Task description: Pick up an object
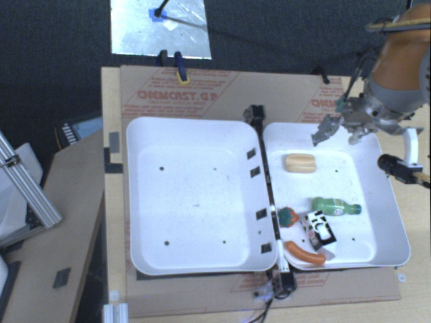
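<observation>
**Gripper spread above the far end of the right bin, nothing between its fingers**

Lying flat on the floor of the shallow white right-hand bin [384, 200]: a tan, bun-shaped bread roll [300, 163], in the bin's far half, close to the divider. Nearer the camera from the roll, well apart from it: a green plastic bottle with a white band [336, 208], on its side, cap end pointing away from the divider. Just beside the bottle on its near side: a small black-and-white printed box [319, 228], tilted. Between that box and the divider: a small round toy, orange with a teal top [288, 217]. Nearest the camera, along the bin's near wall and just below the box: an orange-red sausage-shaped toy [304, 253], lying lengthwise.

Above and beyond the roll, over the bin's far rim: the grey two-finger gripper [340, 132], fingers spread apart, pinching nothing, clear of the roll and of every other object. Behind it, reaching in from the bin's outer side: the grey arm with its orange band [402, 49].

Across the divider: the shallow white left-hand bin [195, 194], side by side with the right one. Under both: a brown cardboard sheet with red lettering [182, 89]. Beyond the cardboard's far edge: a square shiny metal plate [160, 17] on dark fabric.
</observation>
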Robot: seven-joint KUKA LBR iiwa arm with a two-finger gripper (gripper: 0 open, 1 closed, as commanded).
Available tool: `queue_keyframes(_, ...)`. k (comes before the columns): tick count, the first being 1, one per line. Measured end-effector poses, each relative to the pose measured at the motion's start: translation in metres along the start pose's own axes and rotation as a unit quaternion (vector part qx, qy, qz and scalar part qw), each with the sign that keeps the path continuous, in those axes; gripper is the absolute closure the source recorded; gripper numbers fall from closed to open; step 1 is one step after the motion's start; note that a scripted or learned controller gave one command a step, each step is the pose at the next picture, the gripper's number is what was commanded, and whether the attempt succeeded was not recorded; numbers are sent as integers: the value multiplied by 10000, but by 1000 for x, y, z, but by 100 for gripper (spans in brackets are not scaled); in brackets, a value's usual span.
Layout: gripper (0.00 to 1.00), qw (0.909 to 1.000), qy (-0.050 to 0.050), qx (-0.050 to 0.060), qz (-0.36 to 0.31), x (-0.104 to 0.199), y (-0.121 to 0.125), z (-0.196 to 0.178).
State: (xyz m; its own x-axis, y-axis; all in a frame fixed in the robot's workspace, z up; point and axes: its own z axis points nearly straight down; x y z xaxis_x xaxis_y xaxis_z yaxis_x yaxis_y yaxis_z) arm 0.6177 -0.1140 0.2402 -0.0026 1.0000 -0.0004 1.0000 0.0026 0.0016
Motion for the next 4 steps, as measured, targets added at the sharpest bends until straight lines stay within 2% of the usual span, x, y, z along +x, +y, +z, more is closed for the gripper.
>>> queue_keyframes(1,0,10000,-39,-74,33,-70,-4,-124)
queue_keyframes(2,100,10000,-15,-33,-15,-65,-4,-127)
queue_keyframes(3,100,10000,21,78,16,-85,-33,128)
queue_keyframes(4,100,10000,-12,-84,-40,-44,34,5)
